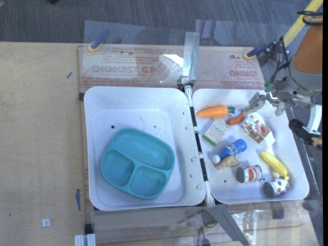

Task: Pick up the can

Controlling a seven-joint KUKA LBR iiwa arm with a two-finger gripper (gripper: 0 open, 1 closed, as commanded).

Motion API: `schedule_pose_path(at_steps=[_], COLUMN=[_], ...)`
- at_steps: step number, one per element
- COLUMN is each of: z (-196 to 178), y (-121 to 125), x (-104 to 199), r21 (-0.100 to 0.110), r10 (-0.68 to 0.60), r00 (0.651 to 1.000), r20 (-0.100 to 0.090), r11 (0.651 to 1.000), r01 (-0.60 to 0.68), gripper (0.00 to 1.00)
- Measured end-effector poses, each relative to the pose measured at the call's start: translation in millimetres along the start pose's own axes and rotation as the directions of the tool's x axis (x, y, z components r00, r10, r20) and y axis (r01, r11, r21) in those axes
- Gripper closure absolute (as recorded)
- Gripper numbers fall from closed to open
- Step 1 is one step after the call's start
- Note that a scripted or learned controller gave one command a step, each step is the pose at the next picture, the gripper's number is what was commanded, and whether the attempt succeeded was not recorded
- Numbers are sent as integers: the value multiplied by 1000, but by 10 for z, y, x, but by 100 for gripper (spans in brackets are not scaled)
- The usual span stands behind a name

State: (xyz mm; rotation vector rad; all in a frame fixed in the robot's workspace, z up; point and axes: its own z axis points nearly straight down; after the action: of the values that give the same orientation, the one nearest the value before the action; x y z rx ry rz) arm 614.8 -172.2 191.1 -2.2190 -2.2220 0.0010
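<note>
— Right, talk me through the bench as it stands.

— Pale wooden bench top (36,137), grey carpet (154,4) beyond it, two white bins side by side. The left bin (97,101) carries a teal divided plate (137,162). The right bin (302,186) has the clutter.

— And where are you?

— My gripper (261,100) hangs at the far right corner of the right bin, just beside a white packet with a red picture (256,127). Whether my fingers are spread or closed, I cannot tell from this angle.

— The can?

— The can (249,174) lies on its side near the front of the right bin, red and white label, lettering too small to read. It sits well apart from me, between a blue bottle (230,151) and a banana (273,163).

— Any writing you can make out?

— Red print on the clear sheet (133,68) behind the bins, mirrored and faint; I cannot read it for certain.

— Anything else in there?

— A carrot (212,111) at the back, and a chequered green packet (215,131) below it.
</note>
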Motion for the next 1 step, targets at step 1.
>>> schedule_pose_path(at_steps=[1], z=[791], y=[306], x=[-377], r21=[-8], r10=[28], r00=[1000], r20=[-6], r11=[1000], r01=[-28], gripper=[0])
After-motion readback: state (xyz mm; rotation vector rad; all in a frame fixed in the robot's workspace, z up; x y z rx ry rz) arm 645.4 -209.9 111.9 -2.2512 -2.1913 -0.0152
